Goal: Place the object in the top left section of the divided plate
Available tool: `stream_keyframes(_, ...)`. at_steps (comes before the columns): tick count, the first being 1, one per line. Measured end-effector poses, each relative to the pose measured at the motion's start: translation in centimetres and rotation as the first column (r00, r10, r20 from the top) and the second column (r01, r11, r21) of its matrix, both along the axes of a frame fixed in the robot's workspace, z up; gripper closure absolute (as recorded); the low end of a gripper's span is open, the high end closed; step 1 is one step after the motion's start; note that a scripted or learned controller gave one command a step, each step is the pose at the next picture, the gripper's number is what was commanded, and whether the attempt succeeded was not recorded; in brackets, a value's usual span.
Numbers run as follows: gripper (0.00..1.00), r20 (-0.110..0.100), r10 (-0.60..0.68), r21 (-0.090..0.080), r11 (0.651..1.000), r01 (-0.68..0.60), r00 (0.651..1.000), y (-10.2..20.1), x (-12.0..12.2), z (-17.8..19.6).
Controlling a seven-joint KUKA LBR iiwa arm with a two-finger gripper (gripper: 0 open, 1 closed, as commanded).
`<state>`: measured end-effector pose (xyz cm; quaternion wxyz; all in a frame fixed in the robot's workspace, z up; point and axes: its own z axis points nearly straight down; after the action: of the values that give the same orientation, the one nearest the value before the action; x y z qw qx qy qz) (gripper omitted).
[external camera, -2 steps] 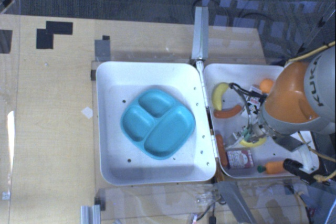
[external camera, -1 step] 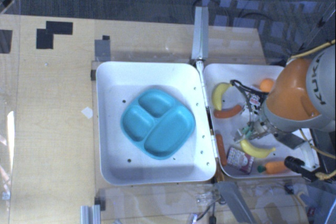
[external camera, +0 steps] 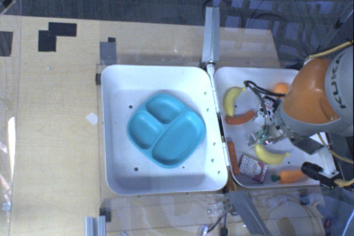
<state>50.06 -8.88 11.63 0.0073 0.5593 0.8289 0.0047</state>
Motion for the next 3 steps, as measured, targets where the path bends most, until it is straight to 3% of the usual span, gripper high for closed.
stream_keyframes(1,1.0,0.006,0.002,0.0,1.0,-0.002,1.0,0.0,0.2,1.1)
stream_keyframes(2,0.0,0.006,0.002,0.0,1.0,-0.002,1.0,0.0,0.2,1.1)
stream_keyframes(3,0.0,-0.012,0.276,-0.002,0.961,-0.276,0.961,-0.2,-1.2,-1.6)
